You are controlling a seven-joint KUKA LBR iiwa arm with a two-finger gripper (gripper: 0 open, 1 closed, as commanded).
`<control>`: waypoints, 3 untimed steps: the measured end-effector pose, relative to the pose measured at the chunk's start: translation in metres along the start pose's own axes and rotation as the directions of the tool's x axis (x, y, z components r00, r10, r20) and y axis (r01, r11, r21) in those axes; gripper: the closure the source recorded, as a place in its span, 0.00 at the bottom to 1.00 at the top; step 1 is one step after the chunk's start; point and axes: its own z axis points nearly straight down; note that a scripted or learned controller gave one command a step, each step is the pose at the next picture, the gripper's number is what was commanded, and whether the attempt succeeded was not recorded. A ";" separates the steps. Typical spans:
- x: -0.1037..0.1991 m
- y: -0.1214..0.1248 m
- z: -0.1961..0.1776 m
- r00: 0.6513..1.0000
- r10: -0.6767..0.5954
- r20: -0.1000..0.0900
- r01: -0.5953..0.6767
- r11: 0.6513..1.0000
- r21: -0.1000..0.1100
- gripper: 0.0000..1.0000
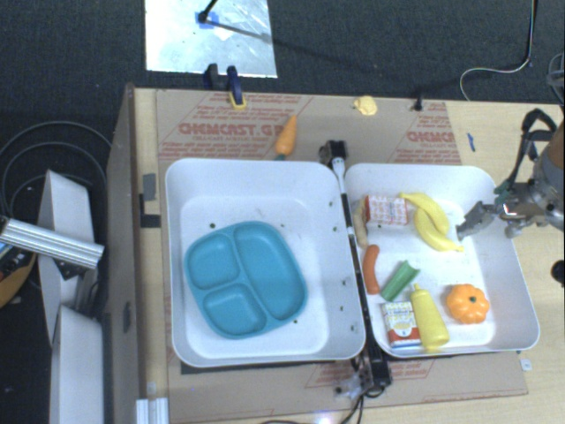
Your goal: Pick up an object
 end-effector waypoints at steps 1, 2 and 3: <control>-0.031 0.069 0.068 1.000 -0.003 0.004 0.003 1.000 -0.007 0.00; -0.009 0.131 0.147 1.000 -0.006 0.001 0.006 1.000 -0.005 0.00; 0.014 0.109 0.156 1.000 -0.003 0.000 0.003 1.000 0.001 0.00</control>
